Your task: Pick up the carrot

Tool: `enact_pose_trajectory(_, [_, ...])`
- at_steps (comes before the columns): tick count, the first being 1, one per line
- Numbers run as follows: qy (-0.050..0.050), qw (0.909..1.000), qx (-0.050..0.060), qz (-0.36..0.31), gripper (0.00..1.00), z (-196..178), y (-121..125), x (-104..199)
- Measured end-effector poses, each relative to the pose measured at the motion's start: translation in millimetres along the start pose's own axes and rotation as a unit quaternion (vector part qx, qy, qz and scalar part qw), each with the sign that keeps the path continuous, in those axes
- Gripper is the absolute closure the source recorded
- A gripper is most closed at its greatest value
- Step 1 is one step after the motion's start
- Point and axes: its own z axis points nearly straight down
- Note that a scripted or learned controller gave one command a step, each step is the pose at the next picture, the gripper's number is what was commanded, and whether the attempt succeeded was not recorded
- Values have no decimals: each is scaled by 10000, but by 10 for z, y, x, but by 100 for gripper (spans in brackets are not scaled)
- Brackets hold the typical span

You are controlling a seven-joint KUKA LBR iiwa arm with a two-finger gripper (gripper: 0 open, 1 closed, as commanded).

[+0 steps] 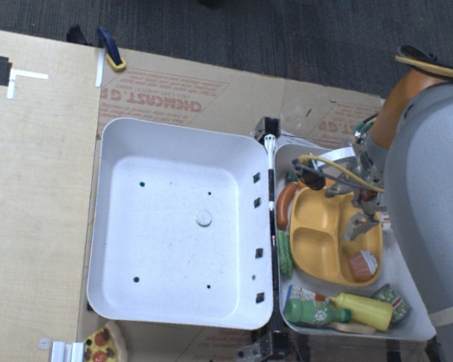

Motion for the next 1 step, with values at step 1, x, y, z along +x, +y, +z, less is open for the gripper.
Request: enact_pose_trajectory(1, [-10,10000,-31,-17,100,-78,20,-12])
